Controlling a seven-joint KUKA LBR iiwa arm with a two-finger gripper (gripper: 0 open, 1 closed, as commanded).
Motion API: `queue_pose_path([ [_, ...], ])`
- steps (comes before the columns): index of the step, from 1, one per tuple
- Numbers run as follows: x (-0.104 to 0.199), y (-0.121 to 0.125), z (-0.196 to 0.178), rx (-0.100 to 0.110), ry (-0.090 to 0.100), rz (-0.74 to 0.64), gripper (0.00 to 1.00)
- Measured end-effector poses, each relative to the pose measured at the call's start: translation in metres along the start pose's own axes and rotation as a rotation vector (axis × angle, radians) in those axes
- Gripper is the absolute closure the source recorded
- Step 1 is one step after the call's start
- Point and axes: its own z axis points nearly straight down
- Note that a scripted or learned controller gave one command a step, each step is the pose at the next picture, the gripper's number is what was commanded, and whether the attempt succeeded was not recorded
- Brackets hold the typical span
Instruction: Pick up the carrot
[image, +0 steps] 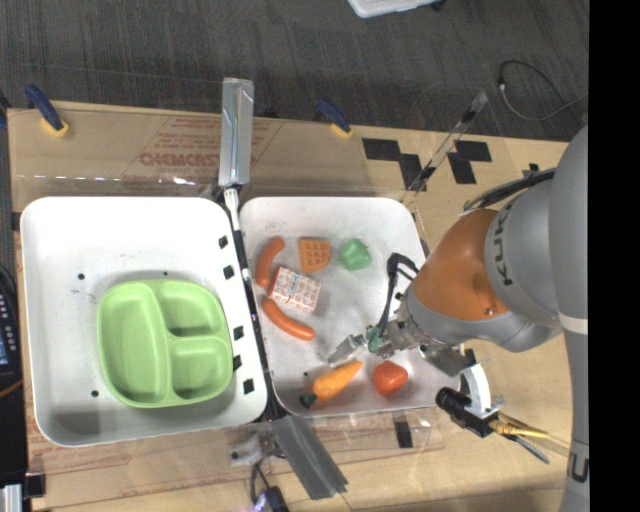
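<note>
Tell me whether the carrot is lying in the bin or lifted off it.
Lying in the bin. The carrot rests flat on the right bin's floor near its front edge, with the gripper just above it, not around it.

Setting: robotics lab test cell, not a home or kitchen; a grey industrial arm (530, 270) with an orange band reaches over the tabletop (120, 130); the tabletop is covered in brown cardboard held by blue clamps (45, 110); two shallow white bins (60, 240) sit side by side, joined by metal brackets and taped strips; loose cables (530, 90) trail at upper right; contents are plastic toy foods (300, 290) and a green divided plate (165, 340); dark carpet beyond.
</note>
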Motion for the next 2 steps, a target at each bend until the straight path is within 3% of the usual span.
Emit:
queue_pose_path([
  [1,0.0196,0.0037,0.0006,0.002,-0.001,0.019,0.00],
  [2,0.0262,0.0054,0.0007,0.003,0.000,-0.305,0.00],
])
